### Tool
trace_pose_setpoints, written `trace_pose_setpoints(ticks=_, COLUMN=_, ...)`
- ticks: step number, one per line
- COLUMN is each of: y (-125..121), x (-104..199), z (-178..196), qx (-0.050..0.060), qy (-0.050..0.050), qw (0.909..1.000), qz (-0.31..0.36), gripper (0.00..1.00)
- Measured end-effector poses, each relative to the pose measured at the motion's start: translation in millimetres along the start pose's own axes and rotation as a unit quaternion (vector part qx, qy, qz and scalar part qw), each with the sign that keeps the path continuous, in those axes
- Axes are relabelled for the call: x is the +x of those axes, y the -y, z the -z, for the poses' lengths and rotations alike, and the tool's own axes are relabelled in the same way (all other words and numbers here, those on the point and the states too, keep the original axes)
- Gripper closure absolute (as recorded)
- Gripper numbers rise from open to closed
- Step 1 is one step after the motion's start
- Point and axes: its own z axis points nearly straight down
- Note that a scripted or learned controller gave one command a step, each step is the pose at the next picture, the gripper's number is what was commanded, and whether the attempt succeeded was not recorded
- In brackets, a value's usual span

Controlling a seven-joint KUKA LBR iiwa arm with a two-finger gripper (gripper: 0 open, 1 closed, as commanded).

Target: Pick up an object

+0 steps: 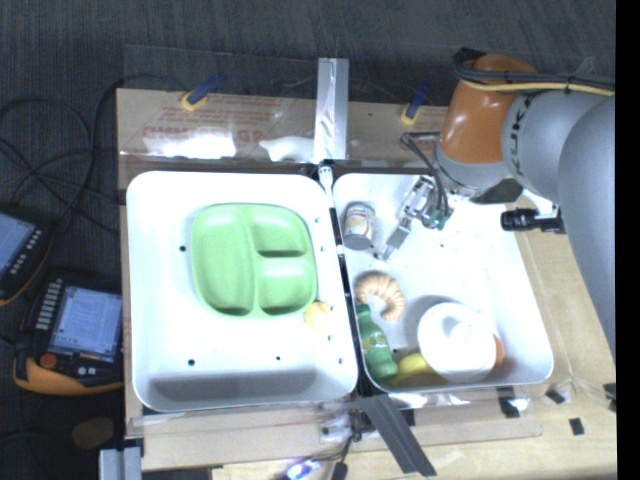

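Note:
My gripper (394, 242) hangs over the upper left part of the right bin (520, 268), pointing down and to the left, with nothing visibly held. Just left of it a small metal can (357, 225) lies near the bin's wall. Below the tip sits a tan croissant-shaped object (381, 294). Nearer the front lie a green bottle (373, 336), a yellow object (411, 369) and a white round cup (455, 340) with an orange thing (498, 351) behind its right side.
The left bin (150, 268) holds a green divided plate (252, 258) and a small yellow piece (317, 314) by the dividing wall. The arm's grey and orange body (500, 128) looms over the right bin's far right corner.

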Motion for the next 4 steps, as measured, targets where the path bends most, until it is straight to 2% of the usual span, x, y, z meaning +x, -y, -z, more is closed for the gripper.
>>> trace_pose_setpoints(ticks=1, y=-12, x=19, z=-2, qx=-0.008, qy=0.009, qw=0.9982, qz=-0.059, gripper=0.00)
trace_pose_setpoints(ticks=2, y=19, x=68, z=-2, qx=-0.017, qy=0.009, qw=0.9700, qz=-0.242, gripper=0.00)
trace_pose_setpoints(ticks=3, y=14, x=42, z=56, qx=-0.009, qy=0.002, qw=0.9434, qz=-0.332, gripper=0.00)
trace_pose_setpoints(ticks=4, y=56, x=118, z=20, qx=-0.009, qy=0.001, qw=0.9483, qz=-0.317, gripper=0.00)
